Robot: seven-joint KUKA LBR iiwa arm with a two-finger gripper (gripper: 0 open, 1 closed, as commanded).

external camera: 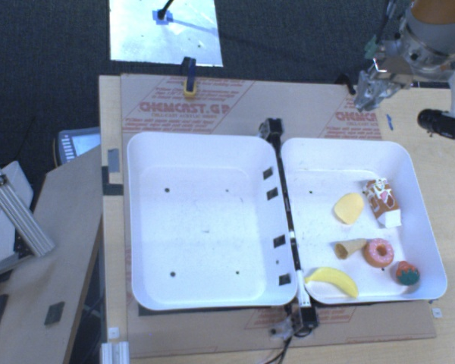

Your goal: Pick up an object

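Note:
The right bin (398,158) holds several toy foods. A yellow chip-like piece (349,208) lies mid-bin, with a brown and white cake slice (382,201) to its right. A small cone (349,247) and a pink donut (378,252) sit below them. A yellow banana (334,280) lies near the front left corner and a red and green fruit (407,274) near the front right. My gripper (368,97) hangs above the bench behind the right bin's far edge, apart from all of the objects, with nothing seen in it.
The left bin (136,226) stands beside the right one, joined by a black clipped divider (277,196). A yellow and black clamp (189,78) sits on the board behind the left bin. A shiny plate (164,20) lies further back.

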